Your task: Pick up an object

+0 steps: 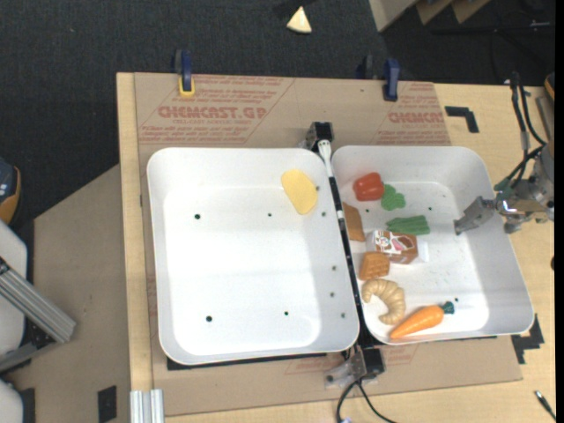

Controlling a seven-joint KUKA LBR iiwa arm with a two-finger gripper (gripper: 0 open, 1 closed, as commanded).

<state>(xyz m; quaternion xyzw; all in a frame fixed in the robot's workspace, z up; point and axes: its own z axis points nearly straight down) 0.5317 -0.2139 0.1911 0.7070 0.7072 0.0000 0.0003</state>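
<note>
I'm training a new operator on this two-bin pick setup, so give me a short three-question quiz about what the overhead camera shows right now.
1. True or false: the pale yellow oval toy lies in the left white bin.
2. Multiple choice: which item lies nearest the front edge of the right white bin?
A. red toy pepper
B. orange toy carrot
C. flat green toy piece
3. Fill in: the grey two-finger gripper is over the ______ bin, near its right wall.

Key
1. True; it lies near the back right corner of that bin.
2. B
3. right; nothing shows between its fingers.
</note>
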